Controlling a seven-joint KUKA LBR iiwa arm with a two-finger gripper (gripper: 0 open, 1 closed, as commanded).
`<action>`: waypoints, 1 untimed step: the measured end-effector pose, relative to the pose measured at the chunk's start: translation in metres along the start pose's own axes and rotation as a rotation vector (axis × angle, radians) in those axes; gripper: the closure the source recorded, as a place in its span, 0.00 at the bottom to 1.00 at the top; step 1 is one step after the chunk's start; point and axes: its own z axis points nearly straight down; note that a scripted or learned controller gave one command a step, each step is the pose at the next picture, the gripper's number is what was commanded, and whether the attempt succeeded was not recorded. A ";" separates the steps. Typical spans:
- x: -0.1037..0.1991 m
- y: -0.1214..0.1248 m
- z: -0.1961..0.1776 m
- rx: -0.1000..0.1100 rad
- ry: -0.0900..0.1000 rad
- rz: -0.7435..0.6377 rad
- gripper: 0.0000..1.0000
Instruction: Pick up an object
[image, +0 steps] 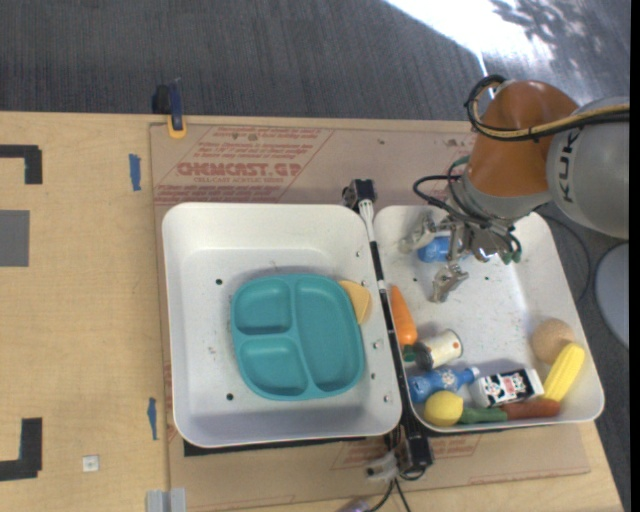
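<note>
While the gripper (452, 262) hung over the right bin (530, 300), its fingers stood apart, holding nothing; a blue object (434, 250) lay just beside them. Pick not yet made: carrot (402, 313), lemon (444, 407), corn (563, 370) rested nearer that bin's front.

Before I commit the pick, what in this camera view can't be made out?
- Pincer: finger state unclear, wrist hides it.
- Blue object: partly hidden by pincer; contact unclear.
- Yellow piece: mostly hidden under teal tray.
- Small carton: label too small.
</note>
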 end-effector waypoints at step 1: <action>0.000 0.000 0.000 0.000 0.000 0.000 0.00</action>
